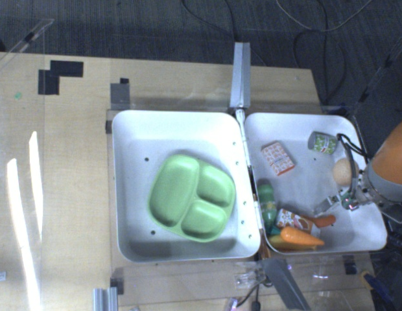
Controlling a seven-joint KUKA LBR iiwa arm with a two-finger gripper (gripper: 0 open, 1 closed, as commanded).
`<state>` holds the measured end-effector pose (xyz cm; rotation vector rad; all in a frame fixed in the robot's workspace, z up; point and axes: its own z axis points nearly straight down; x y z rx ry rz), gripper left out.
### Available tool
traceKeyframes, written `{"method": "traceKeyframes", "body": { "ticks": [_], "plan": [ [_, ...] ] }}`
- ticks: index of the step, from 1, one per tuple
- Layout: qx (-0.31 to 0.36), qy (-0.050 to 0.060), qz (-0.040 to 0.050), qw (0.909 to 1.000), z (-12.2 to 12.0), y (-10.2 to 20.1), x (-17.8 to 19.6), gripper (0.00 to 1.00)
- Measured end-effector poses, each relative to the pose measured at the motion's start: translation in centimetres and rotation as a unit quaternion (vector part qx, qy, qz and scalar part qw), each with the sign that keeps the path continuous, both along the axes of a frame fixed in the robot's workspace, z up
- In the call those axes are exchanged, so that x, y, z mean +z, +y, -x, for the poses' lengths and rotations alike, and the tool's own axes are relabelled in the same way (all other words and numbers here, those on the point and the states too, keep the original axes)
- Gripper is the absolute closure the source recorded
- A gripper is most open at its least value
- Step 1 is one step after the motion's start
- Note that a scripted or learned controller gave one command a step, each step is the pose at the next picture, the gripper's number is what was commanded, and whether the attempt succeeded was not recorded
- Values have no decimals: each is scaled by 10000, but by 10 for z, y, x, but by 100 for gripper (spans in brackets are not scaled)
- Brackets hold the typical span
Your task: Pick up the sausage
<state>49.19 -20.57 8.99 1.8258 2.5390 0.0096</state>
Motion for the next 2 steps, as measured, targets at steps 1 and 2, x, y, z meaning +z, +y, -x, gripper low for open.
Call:
{"method": "traceKeyframes", "body": {
  "ticks": [1,2],
  "plan": [
    [943,-30,47,9955,-1,42,2,0],
    [-1515,4,-35,9884,-58,90,-1,0]
  ]
}}
